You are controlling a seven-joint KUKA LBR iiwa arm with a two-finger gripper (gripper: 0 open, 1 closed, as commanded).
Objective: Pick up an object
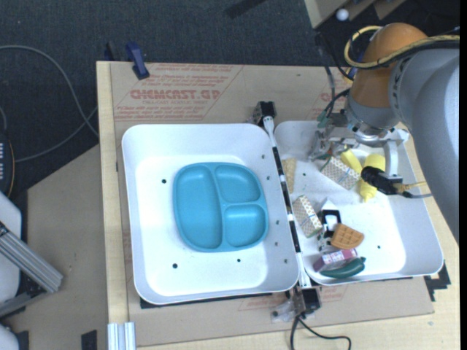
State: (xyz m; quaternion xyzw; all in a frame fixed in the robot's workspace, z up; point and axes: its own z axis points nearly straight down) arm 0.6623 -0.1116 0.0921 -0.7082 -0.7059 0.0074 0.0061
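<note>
Camera view: the right bin (412, 248) holds all the loose things, and the left bin (139, 195) carries just a blue divided plate (219, 204) at its centre. The gripper (330, 149) is low in the right bin, at about eleven o'clock of that bin, near the back wall and the divider. Whether it is open or closed I cannot tell; the wrist hides it from above.

The likeliest pick is the speckled block (340, 170), just beside the gripper at its five o'clock, with a yellow piece (353, 159) touching or nearly touching it at two o'clock of the block. Nothing shows as held.

The rest lies towards six o'clock in the bin:
- A second speckled block (308, 216) lies against the divider.
- A small black-and-white piece (331, 217) sits just beside it.
- A waffle (346, 235) comes next.
- A pink packet (337, 256) and a green thing (344, 270) lie at the front wall.

The risks, as I judge them:
- The block and the yellow piece are crowded, so a closing grip may catch both or squeeze one sideways and out.
- The block lies tilted, so it could pivot and slip free on the lift.
- The back wall is close, so a descent slightly off may strike it.
</note>
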